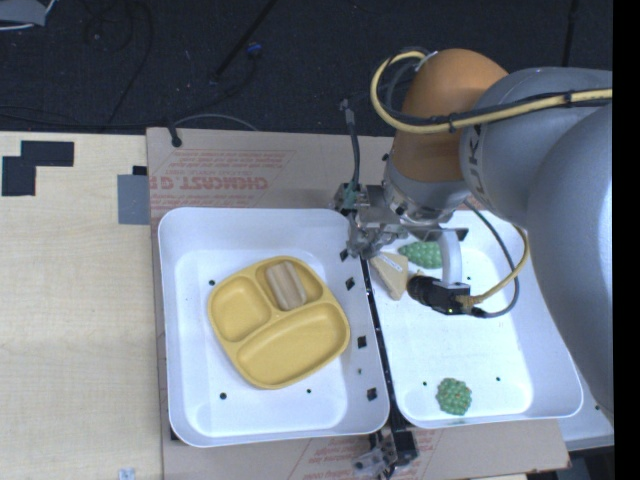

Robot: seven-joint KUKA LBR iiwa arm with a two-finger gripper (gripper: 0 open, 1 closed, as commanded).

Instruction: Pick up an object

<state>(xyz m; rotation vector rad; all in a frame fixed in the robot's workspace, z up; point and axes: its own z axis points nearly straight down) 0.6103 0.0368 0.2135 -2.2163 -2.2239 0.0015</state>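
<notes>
The arm comes in from the right of the frame, and its claw (378, 230) sits low at the centre, over the upper-left corner of the right bin (560, 388), close to the divide between the two bins. The arm's own bulk hides the claw's business end, so how far open it is, and whether it has hold of anything, I cannot tell.

Nearest candidate: a pale wedge (392, 276), just below the claw, lying flat on the bin floor. It looks light and fairly stiff, with sloping faces that could slip; my call is to pinch across its narrow width, near the thick end.

Just right of the claw there's a green cluster (423, 253), partly tucked under the wrist. A second green cluster (454, 396) sits alone at the lower middle of the right bin, well apart. Both look knobbly, light, probably soft, so squeeze across the middle.

Over in the left bin (185, 408), a yellow tray (280, 340) holds a tan block (288, 286) in its upper compartment.
</notes>
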